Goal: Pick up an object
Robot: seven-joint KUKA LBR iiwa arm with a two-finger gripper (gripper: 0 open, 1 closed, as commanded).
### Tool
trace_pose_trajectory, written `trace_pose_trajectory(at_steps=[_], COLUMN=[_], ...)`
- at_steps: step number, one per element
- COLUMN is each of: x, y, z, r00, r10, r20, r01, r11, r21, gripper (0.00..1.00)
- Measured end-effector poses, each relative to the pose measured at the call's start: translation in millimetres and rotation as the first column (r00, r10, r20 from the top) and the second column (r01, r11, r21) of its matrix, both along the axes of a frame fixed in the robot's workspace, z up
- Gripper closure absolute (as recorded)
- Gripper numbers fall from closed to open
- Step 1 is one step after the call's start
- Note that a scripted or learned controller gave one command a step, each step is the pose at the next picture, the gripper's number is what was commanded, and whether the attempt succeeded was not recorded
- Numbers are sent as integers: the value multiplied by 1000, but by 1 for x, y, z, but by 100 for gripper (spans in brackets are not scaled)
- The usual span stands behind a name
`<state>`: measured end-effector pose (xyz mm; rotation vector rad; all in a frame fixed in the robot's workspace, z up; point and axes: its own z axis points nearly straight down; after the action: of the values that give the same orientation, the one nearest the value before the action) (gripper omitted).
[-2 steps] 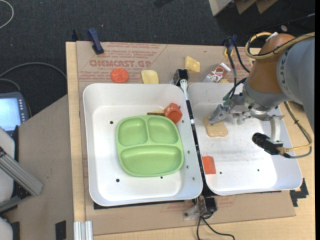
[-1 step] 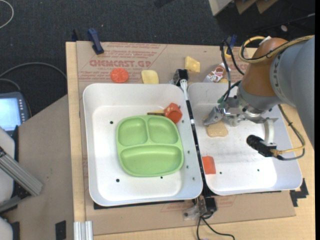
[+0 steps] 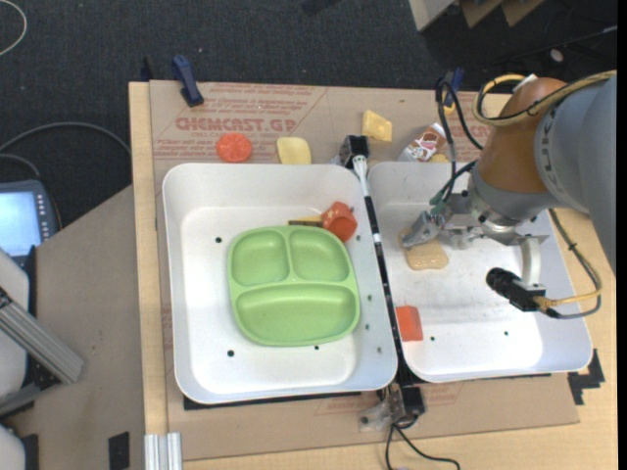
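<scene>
My gripper point(image 3: 424, 231) hangs low over the upper left part of the right bin point(image 3: 549, 355). Just below it, a flat tan piece point(image 3: 428, 258) lies on the bin floor, touching or nearly touching the gripper's tip. An orange-red block point(image 3: 409, 323) rests near the right bin's left wall, closer to the front. In the left bin point(image 3: 191, 292) a green divided plate point(image 3: 292, 285) sits in the middle, and a small red-orange object point(image 3: 340, 222) lies by the plate's far right corner.
Behind the bins, on the brown board, lie an orange disc point(image 3: 233, 147), a pale yellow piece point(image 3: 293, 150), a yellow wedge point(image 3: 376, 124) and a red-and-white packet point(image 3: 425, 145). A blue clamp point(image 3: 186, 79) sits at the back left. A black connector point(image 3: 511, 286) with cables hangs off the arm.
</scene>
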<state>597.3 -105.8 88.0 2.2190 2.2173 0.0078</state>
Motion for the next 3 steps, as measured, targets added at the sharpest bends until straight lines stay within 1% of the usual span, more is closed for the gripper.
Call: trace_pose_trajectory(at_steps=[1,2,3], x=[-73,49,-17], y=[-18,4,-1], z=[1,21,-5], r00=[1000,1000,1000], r10=[-4,7,-2], r20=[-4,6,-15], r01=[4,-7,2], r11=[1000,1000,1000], r21=[0,-2,2], gripper=[0,0,0])
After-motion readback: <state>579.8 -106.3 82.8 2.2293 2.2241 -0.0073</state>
